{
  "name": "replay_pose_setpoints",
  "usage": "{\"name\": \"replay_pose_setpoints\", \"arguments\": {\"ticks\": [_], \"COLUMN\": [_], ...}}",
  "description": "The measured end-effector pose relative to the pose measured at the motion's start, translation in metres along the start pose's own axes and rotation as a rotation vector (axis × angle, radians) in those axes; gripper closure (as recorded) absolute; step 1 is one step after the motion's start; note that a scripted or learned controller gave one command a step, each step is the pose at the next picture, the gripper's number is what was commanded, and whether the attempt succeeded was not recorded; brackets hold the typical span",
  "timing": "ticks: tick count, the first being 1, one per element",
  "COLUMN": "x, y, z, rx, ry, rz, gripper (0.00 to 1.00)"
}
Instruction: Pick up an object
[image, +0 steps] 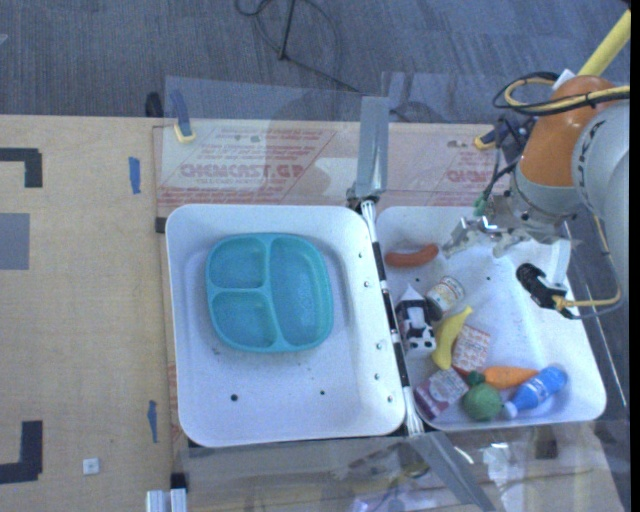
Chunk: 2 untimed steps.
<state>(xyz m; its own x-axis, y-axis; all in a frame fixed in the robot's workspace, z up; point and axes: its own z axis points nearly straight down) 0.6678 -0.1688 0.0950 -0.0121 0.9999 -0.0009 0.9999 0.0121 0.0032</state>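
Approach step. The gripper (487, 233) hangs over the right bin's (585, 350) far end, fingers apart and holding nothing. Nearest candidate, a sausage (411, 256), lies just beside it. Next: line up over it, descend, close.

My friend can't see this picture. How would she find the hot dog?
Look in the right-hand white bin, the one full of little toys. Go to its upper-left part, near the wall that splits the two bins. The hot dog lies there flat and alone, long and reddish-brown, apart from the heap of toys lower down.
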Motion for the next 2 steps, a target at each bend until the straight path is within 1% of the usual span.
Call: {"name": "replay_pose_setpoints", "arguments": {"ticks": [1, 2], "x": [0.0004, 0.0006], "y": [0.0012, 0.0011], "z": [-0.0110, -0.0108], "rx": [-0.002, -0.002], "ry": [-0.002, -0.002], "rz": [-0.002, -0.002], "gripper": [1.00, 0.00]}}
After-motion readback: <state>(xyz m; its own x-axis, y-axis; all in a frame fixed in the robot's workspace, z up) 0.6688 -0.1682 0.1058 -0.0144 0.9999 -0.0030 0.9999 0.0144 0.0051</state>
